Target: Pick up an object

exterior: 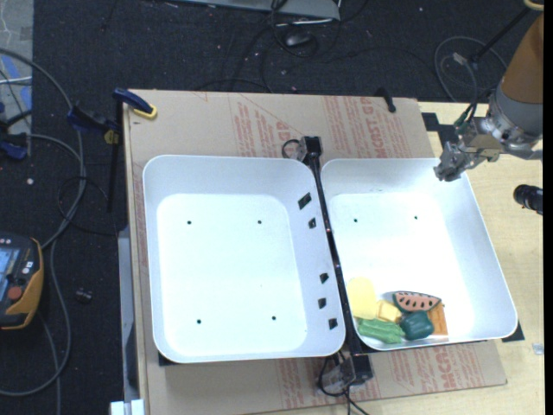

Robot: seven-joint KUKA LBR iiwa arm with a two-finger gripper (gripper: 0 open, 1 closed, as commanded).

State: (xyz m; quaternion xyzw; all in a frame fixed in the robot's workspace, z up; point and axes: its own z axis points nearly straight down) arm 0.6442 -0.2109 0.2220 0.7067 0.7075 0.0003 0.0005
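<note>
Hovering metal gripper above glossy white right bin.

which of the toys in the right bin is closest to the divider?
The yellow block. It is leftmost in the pile, next to the divider; the green toy, teal toy and watermelon slice lie further right.

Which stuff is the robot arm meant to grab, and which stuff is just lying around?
For the job:
- two-finger gripper, above the right white bin
- small toys in that bin's near corner: yellow block, green bean-shaped piece, watermelon slice, dark teal chunk

Just lying about:
- left white bin
- blue and yellow clamp
- yellow handheld pendant
- floor cables
</note>
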